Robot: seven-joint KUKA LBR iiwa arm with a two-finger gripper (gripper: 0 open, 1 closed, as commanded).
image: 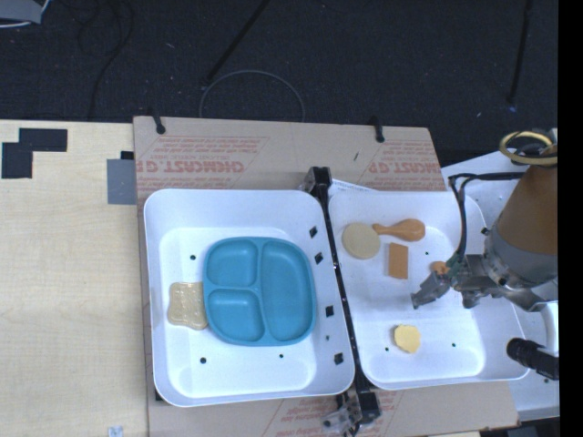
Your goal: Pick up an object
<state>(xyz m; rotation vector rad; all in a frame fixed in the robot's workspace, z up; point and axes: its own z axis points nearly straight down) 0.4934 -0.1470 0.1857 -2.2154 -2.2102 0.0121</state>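
Where the right bin (460, 358) sits, hand (439, 291) near yellow piece (407, 339).

The tabletop (64, 289) is light wood with a few dark patches near its far left side. A brown cardboard sheet (273, 157) with red print lies flat on it. Two shallow white bins sit side by side on the cardboard, the left bin (173, 208) touching the right bin (428, 376).

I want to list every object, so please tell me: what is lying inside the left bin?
A blue divided plate and a pale yellow piece at its left edge, touching it. Whatever might lie under the plate is covered.
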